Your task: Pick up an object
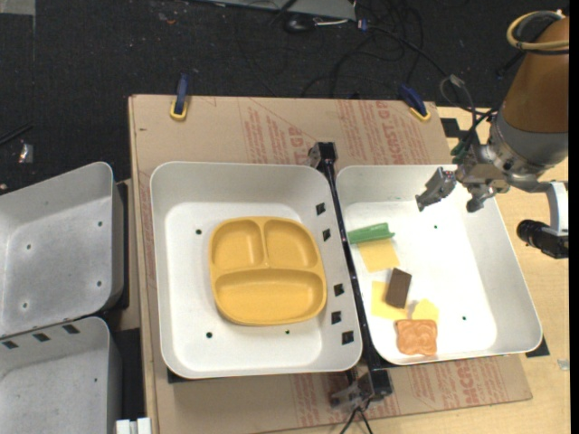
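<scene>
Two white bins (185, 197) are seen below an open, empty gripper (457, 191); the brown block (398, 288), judged light and stiff, is best gripped across its narrow sides.

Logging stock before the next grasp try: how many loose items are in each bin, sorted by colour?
Left bin:
Yellow divided tray: 1

Right bin:
Green block: 1
Yellow pieces: 3
Brown block: 1
Orange piece: 1

Total: 7
</scene>
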Motion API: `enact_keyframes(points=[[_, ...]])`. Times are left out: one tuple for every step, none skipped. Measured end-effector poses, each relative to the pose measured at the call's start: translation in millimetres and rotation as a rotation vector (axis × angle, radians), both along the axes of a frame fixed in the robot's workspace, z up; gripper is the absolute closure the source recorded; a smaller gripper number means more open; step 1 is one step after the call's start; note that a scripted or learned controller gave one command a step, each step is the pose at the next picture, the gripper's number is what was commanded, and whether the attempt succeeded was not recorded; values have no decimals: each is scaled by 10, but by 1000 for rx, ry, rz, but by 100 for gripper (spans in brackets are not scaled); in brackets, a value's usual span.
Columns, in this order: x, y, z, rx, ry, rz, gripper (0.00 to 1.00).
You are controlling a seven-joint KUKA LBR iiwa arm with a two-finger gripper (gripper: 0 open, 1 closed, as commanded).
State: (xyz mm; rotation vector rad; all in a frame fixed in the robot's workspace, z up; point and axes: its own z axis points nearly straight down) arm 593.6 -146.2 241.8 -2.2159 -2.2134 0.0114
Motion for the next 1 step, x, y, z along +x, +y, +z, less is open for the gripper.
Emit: enact_keyframes(points=[[24,4,68,-2,-12,2,0]])
